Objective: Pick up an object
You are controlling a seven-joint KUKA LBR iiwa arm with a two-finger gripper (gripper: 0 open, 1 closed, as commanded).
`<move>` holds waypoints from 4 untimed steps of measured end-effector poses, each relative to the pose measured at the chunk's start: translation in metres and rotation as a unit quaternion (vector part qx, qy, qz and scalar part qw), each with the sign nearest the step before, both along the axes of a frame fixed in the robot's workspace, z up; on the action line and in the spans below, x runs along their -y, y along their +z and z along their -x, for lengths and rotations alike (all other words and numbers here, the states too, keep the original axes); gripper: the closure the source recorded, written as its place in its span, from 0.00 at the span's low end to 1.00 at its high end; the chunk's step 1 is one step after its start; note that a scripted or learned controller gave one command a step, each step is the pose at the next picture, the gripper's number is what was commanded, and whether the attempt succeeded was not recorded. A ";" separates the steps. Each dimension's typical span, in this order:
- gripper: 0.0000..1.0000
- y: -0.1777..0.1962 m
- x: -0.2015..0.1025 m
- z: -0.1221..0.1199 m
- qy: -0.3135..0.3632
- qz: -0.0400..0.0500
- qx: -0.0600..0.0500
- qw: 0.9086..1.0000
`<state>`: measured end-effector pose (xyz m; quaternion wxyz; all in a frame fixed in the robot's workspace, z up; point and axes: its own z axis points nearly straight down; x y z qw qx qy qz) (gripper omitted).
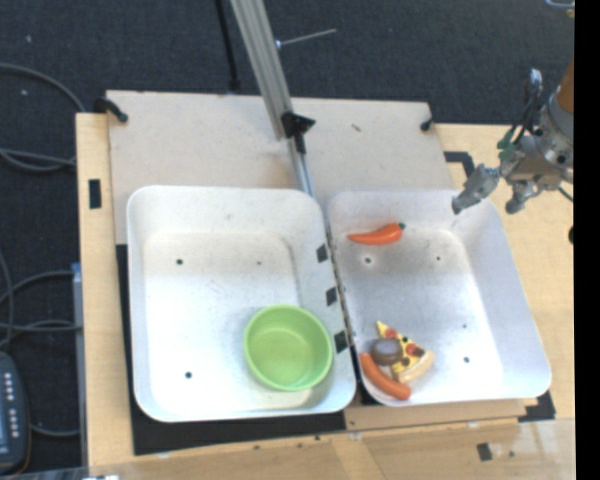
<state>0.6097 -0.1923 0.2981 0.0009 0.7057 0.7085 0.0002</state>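
Note:
An orange-red chili pepper [376,234] lies near the far edge of the right bin [485,298]. At that bin's near left corner sit a pizza slice toy [410,359], a small brown piece [385,349] and an orange sausage [384,377], all bunched together. A green bowl [288,346] rests in the left bin [195,268] near its front right corner. My gripper [492,190] hangs over the right bin's far right corner, its two fingers spread apart with nothing between them.
A slanted aluminium post [267,58] rises from the bench behind the bins. Cables lie on the dark floor to the left. A tan board [210,138] stretches behind the bins.

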 end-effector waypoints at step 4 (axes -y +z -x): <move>0.00 -0.162 -0.009 0.018 -0.002 0.000 -0.004 1.000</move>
